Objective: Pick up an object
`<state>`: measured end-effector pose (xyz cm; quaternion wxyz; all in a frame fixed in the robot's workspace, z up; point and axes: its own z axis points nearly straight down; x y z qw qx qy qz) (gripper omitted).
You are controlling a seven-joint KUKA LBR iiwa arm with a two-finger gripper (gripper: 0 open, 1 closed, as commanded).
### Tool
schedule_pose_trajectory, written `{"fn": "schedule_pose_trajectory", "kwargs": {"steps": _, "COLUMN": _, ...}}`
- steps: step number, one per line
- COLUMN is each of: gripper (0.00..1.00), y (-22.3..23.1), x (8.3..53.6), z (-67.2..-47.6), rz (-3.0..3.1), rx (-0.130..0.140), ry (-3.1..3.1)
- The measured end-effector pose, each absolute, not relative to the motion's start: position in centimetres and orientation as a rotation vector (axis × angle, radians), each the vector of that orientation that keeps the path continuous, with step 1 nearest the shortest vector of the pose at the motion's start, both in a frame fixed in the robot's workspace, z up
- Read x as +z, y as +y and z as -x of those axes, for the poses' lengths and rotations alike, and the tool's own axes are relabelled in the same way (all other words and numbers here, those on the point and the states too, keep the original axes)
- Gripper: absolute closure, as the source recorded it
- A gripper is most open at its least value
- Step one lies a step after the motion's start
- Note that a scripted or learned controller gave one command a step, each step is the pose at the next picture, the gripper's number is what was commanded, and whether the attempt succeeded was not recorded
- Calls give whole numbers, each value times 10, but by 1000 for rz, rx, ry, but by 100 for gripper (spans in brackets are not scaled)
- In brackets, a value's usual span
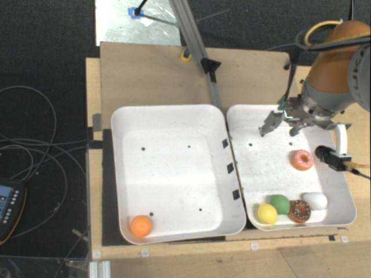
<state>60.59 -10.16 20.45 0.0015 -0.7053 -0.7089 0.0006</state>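
An orange ball sits at the lower left of the left white bin. Right of centre, the gripper hangs with fingers spread, grasping nothing. The pink frosted doughnut lies below-right; descend centred over it before closing.

Bright, even light from overhead, soft shadows.

The white bins come close to washing out, and a pale floor patch glares at the top. The dark carpet loses detail. Focus looks slightly soft throughout, perhaps from low resolution.
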Motion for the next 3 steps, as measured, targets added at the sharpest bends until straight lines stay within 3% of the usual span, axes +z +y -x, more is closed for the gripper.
{"fn": "schedule_pose_trajectory", "kwargs": {"steps": 1, "gripper": 0, "y": -102, "x": 207, "z": -607, "rz": 2217, "rx": -2, "ry": -2226}}
{"fn": "schedule_pose_trajectory", "kwargs": {"steps": 3, "gripper": 0, "y": -101, "x": 92, "z": -602, "rz": 2219, "rx": 4, "ry": -2219}}
